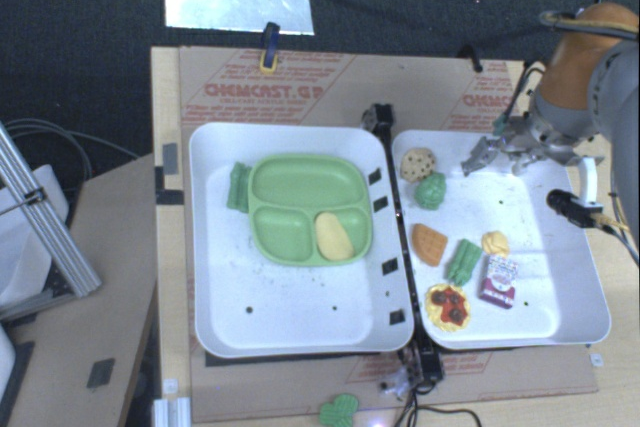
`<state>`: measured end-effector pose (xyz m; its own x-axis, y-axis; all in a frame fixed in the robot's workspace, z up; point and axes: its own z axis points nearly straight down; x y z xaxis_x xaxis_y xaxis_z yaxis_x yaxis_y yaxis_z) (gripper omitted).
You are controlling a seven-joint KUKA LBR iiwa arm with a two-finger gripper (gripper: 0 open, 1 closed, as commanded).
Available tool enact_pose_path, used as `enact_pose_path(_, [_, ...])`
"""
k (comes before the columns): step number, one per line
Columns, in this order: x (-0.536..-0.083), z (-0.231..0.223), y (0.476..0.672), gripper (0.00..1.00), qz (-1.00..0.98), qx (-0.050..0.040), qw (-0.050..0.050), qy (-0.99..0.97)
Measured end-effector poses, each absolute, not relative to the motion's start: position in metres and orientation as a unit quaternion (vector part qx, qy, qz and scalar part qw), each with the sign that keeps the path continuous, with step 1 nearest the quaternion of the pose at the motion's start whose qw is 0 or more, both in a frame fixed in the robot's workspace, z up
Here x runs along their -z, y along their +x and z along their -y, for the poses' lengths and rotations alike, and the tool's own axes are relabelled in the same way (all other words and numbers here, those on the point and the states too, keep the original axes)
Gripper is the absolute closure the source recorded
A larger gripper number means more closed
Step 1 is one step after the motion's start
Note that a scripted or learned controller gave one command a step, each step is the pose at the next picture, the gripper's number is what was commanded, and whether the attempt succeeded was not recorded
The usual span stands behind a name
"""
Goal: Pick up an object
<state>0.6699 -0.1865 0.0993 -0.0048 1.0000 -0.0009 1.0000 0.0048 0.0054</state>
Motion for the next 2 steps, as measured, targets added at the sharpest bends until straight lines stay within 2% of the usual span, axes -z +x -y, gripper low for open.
enact_pose_path(1, [-0.140, 0.168, 0.671, 0.00, -0.709, -0.0025, 0.003, 0.705])
enact_pose_path(2, [-0.082, 0.130, 0.668, 0.00, -0.709, -0.0002, -0.001, 0.705])
